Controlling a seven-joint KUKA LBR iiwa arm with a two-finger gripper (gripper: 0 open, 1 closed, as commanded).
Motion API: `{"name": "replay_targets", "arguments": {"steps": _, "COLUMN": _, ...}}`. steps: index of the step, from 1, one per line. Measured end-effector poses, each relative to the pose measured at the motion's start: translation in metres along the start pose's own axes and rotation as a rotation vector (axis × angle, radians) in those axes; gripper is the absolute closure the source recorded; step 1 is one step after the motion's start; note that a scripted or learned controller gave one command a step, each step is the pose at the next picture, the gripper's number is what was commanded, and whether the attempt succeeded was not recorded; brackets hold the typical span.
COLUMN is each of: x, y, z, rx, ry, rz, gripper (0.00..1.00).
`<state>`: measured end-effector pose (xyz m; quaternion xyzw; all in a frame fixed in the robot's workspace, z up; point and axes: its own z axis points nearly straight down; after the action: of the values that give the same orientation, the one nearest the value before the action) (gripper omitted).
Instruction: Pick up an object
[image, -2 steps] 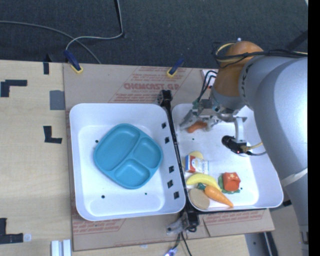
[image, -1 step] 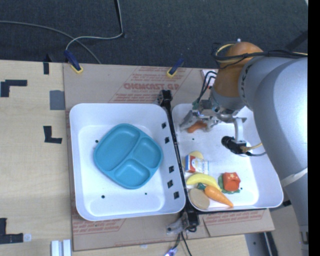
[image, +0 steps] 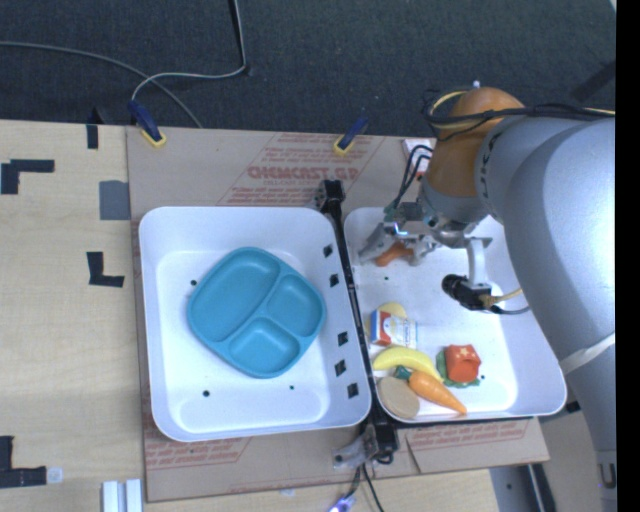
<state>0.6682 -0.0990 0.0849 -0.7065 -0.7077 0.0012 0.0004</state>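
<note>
The hand (image: 392, 243) sits on a small orange object (image: 388, 256) — whether it grips, we cannot tell — its long axis running left-right.

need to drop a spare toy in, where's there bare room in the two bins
Left bin: bare floor borders the blue divided plate, widest along the near wall and far-left corner. Right bin: bare strip between the red toy and the right wall. Crowded: the near-left corner with banana, carrot and small carton, and the far end under the gripper.
</note>
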Motion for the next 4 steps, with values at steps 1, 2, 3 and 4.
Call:
{"name": "replay_targets", "arguments": {"steps": 1, "x": 0.0046, "y": 0.0000, "z": -0.0003, "rx": -0.001, "ry": -0.001, "rz": 0.001, "gripper": 0.00}}
{"name": "replay_targets", "arguments": {"steps": 2, "x": 0.0005, "y": 0.0001, "z": -0.0004, "rx": -0.001, "ry": 0.001, "rz": 0.000, "gripper": 0.00}}
{"name": "replay_targets", "arguments": {"steps": 3, "x": 0.0043, "y": 0.0001, "z": -0.0003, "rx": -0.002, "ry": 0.000, "rz": 0.001, "gripper": 0.00}}
{"name": "replay_targets", "arguments": {"steps": 4, "x": 0.0034, "y": 0.0002, "z": -0.0003, "rx": -0.001, "ry": 0.000, "rz": 0.000, "gripper": 0.00}}
